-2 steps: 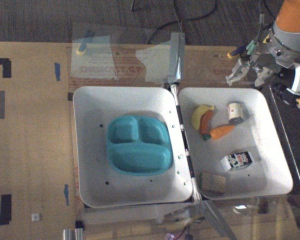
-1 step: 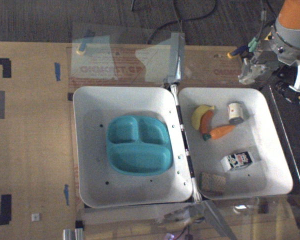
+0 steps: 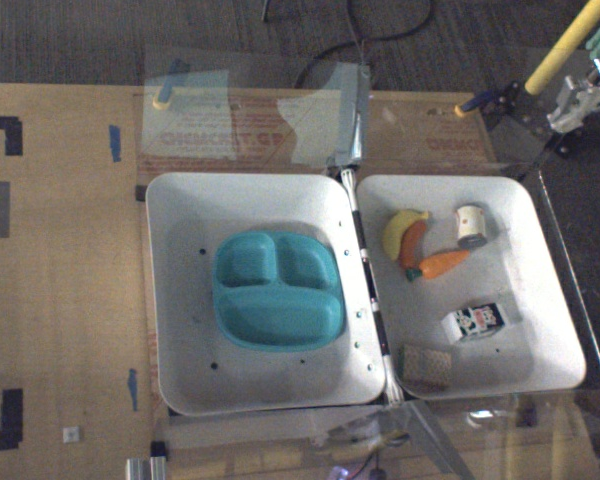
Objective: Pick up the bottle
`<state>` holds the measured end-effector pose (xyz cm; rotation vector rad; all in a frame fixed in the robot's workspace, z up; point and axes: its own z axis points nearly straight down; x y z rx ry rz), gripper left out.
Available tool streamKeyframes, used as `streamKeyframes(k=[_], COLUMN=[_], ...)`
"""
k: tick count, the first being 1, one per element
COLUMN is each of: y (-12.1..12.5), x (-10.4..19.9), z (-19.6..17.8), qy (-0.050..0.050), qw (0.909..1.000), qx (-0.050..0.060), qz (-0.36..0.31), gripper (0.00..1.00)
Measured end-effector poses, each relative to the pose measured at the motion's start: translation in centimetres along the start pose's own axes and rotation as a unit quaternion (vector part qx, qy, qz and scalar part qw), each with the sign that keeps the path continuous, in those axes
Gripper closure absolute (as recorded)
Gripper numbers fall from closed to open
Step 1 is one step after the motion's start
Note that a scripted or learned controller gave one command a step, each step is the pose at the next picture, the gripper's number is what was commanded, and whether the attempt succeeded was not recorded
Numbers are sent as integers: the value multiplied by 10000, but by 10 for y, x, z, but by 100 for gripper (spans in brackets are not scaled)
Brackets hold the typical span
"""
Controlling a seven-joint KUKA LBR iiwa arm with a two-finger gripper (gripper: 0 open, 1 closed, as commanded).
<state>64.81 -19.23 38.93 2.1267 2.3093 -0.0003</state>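
The bottle (image 3: 470,225) is a small white cylinder with a dark band, lying near the back of the right bin (image 3: 550,298). To its left lie a yellow banana (image 3: 400,230) and an orange carrot (image 3: 442,264), the carrot's tip ending just below the bottle. Nothing touches or covers the bottle.
A small black-and-white carton (image 3: 475,321) and a tan mesh pad (image 3: 426,365) lie toward the front of the right bin. In the left bin (image 3: 180,228) sits a teal divided plate (image 3: 277,288). A yellow pole (image 3: 570,38) and a metal clamp (image 3: 577,100) stand at the back right.
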Motion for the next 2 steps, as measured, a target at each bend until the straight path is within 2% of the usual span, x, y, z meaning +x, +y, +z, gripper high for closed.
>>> streamKeyframes(k=[2], y=[1], x=[2], z=[-21], qy=[-27], qw=[10000], qx=[-16], qz=[-19], gripper=[100])
